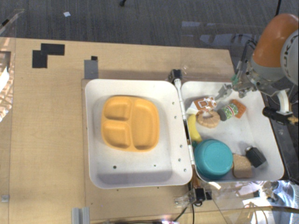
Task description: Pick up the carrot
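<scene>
Desk (56,125): I am viewing it from above; it is carrying two white bins side by side.
Left bin (117,176): it is holding a yellow divided plate (130,123).
Right bin (266,139): it is holding the clutter listed below.
Carrot (238,108): I am reading the small orange piece with a green end as the carrot; it is lying at about 1 o'clock in the right bin.
Claw (229,88): it is hanging just at 11 o'clock of the carrot, apart from it; I cannot tell whether it is spread or pressed together.
Neighbours: a round pastry (208,118) and an orange-and-white packet (205,103) are lying at 9 o'clock of the carrot; a teal bowl (213,159) is sitting at 7 o'clock.
Risk: I am expecting a descent from here to land left of the carrot, so the claw may be nudging it aside or catching the packet instead.
</scene>
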Robot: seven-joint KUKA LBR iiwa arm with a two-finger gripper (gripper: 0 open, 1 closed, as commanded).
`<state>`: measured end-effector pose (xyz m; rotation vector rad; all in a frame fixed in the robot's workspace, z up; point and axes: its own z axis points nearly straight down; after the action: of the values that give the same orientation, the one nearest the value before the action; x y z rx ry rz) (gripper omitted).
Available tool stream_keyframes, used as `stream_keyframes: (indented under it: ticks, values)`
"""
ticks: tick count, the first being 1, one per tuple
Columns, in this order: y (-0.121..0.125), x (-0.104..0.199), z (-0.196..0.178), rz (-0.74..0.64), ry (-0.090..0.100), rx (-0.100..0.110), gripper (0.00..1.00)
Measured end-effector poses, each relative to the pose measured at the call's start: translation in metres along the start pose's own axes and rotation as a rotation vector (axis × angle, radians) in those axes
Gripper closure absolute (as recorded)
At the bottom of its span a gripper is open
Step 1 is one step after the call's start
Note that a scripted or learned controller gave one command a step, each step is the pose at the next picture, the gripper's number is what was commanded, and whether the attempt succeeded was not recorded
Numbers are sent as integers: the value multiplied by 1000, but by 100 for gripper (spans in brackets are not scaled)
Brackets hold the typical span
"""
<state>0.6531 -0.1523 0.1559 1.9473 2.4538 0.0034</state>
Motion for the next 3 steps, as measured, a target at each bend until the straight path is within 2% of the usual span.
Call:
stream_keyframes:
  ticks: [1,2,3]
  values:
    - [-64,54,42,-23,7,6,0]
    - [-87,126,-32,204,6,0,0]
    - [-48,185,-33,258,8,3,0]
